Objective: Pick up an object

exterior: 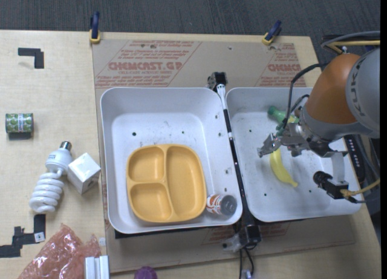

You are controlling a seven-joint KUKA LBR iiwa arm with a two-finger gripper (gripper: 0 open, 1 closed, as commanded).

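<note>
Pick not done yet: gripper [279, 145] low in the right bin [254, 202], just above the top end of one banana [283, 169] lying on the bin floor near its middle; can't tell if it's spread or pinched, nothing visibly held. One green item [276, 113] by the right bin's far edge. Left bin [112, 120]: one yellow divided plate [166, 182], one small can [221, 204] in the near right corner. Left: grasp and lift.

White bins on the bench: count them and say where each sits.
2. The left bin holds a yellow divided plate; the right bin sits beside it under the arm, holding a banana.
</note>
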